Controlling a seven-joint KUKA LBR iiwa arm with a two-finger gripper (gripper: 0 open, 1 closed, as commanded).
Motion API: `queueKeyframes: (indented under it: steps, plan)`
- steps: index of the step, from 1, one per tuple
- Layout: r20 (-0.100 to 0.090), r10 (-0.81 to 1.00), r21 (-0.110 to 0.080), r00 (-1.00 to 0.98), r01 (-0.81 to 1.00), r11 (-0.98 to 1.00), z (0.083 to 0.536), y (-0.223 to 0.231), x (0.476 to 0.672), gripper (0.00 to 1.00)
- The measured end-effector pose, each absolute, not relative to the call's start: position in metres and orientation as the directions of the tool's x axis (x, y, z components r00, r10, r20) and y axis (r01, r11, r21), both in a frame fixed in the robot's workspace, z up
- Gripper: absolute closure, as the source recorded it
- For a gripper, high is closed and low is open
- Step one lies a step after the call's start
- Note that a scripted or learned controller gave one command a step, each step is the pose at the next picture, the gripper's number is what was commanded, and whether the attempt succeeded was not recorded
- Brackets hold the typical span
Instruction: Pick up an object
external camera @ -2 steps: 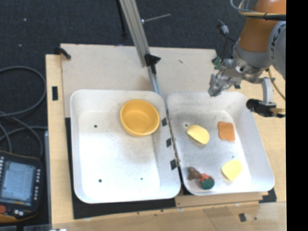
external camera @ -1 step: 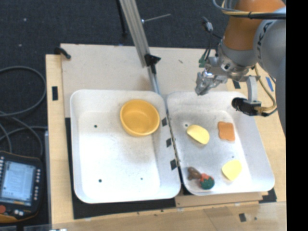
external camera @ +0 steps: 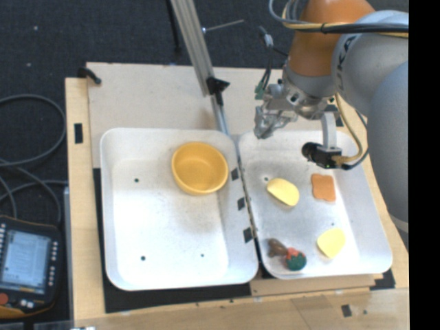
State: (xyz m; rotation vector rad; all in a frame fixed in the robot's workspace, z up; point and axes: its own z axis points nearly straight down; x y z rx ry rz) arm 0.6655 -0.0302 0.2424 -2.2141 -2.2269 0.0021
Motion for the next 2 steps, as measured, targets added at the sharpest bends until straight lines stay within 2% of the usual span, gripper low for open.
queueKeyframes:
  steps: [1,2]
  plan:
    - [0.001,1.000,0.003,-0.008,1.000,0.008,0.250,0.027,0.678,1.00]
    - [0.001,1.000,-0.001,-0.007,1.000,0.007,0.240,0.081,0.673,1.00]
